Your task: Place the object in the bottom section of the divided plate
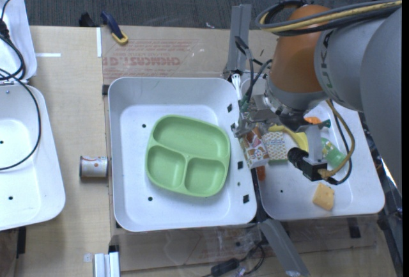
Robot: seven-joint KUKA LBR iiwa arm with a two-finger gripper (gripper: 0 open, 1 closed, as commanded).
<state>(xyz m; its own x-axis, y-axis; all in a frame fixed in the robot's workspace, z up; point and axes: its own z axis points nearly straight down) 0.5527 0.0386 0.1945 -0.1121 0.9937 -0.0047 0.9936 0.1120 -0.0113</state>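
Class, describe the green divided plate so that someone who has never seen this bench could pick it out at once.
Find the two white bins side by side; take the left bin, away from the grey arm. Lying flat in its middle is the plate, pale green with rounded corners and three hollows. The right bin holds small mixed items, among them a yellow block.

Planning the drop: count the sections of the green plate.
3 in the plate: one wide along the far side, two smaller on the near side, left and right.
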